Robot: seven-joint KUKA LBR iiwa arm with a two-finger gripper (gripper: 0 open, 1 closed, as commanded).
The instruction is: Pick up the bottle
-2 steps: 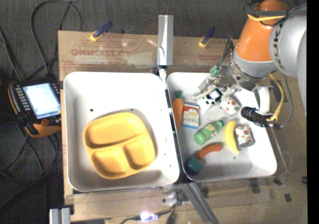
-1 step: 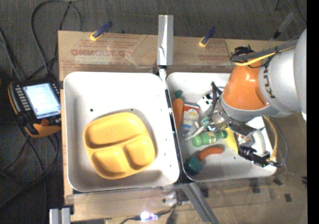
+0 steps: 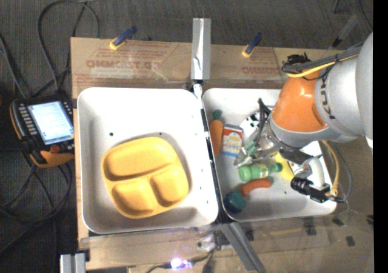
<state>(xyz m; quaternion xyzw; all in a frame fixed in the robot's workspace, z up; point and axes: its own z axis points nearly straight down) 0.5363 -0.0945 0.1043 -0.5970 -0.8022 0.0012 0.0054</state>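
**Camera view: arm low over the right bin, above the green bottle**

Camera view from above takes in a brown cardboard-covered tabletop (image 3: 145,62) carrying two shallow white plastic bins side by side. The grey arm with its orange band (image 3: 298,108) enters from 3 o'clock and bends down over the right bin (image 3: 276,202). The left bin (image 3: 91,114) holds a yellow plastic tray with three compartments (image 3: 145,175), lying toward that bin's 6 o'clock side.

In the right bin, the hand (image 3: 253,151) sits near the middle, just above the green plastic bottle (image 3: 257,171), which lies on its side at about the bin's centre, slightly toward 6 o'clock. Whether the hand is open, closed or touching the bottle I cannot tell; its metal parts overlap the bottle's upper edge.

Around the bottle: a small white and red carton (image 3: 232,141) at 10 o'clock from it, an orange toy carrot (image 3: 216,134) further toward 9 o'clock along the bin's left wall, an orange-red sausage-shaped piece (image 3: 257,187) touching or just beside the bottle at 6 o'clock, and a dark teal rounded object (image 3: 235,201) at 7 o'clock.
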